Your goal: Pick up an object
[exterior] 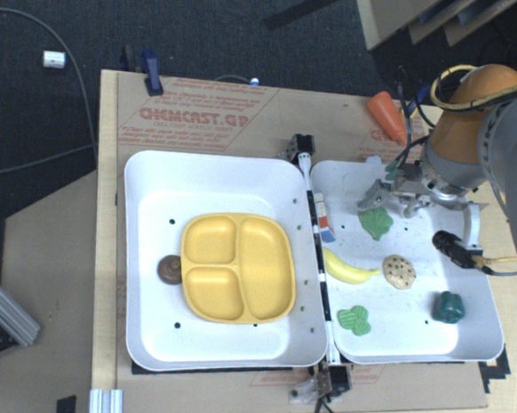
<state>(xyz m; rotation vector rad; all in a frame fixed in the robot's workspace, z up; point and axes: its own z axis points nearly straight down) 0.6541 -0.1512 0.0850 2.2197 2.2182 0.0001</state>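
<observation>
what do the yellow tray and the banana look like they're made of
Yellow tray: looks like moulded plastic, matte, one even colour with soft rounded compartment ridges. Banana: probably a plastic or rubber toy, smooth and evenly yellow with a slight sheen; too small to tell which.

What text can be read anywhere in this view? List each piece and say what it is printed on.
"CHEMCAST GP": large red letters on the brown protective sheet covering the bench top, above the left bin; the last letters are uncertain.
Smaller red lines above and below it on the same sheet: too small and blurred to read.
</observation>
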